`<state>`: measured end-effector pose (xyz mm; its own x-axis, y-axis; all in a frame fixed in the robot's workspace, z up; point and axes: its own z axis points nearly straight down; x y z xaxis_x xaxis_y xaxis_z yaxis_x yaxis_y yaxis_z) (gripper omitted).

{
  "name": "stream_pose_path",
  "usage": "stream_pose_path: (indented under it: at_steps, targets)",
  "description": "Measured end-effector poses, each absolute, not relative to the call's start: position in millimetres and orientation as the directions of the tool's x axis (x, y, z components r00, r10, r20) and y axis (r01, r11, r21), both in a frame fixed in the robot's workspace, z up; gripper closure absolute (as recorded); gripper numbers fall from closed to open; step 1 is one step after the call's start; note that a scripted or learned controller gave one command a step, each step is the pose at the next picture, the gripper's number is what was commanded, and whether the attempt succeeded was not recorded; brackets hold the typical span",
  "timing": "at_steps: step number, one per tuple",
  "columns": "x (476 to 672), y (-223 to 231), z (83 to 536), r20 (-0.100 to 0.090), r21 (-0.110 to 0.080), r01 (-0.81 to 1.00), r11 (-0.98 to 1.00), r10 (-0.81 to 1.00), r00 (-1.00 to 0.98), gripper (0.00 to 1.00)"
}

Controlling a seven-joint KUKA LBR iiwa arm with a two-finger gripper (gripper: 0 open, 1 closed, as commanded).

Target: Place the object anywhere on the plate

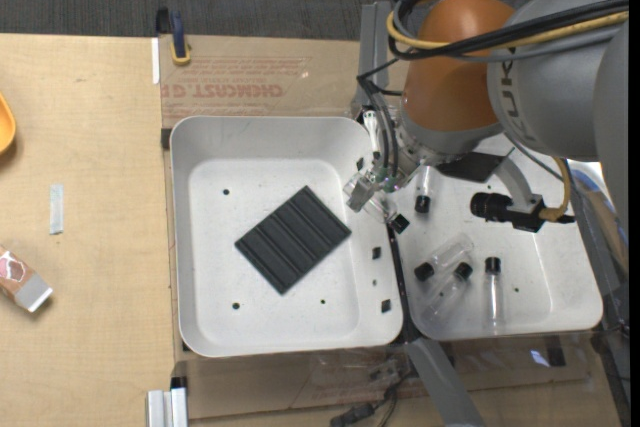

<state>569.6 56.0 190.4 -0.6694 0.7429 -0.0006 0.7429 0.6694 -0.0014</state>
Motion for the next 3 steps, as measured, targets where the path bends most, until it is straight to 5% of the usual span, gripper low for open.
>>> stream_pose_path:
  at_steps: [1,2,3]
  targets:
    - [538.7,87,191,0.001,-0.002,0.673,0.74,0.673,-0.74,1.0]
    - [524.1,190,182,0.0,-0.002,0.657,0.754,0.657,-0.754,1.0]
    - [581.4,180,94,-0.004,0.006,0.66,0.751,0.66,-0.751,1.0]
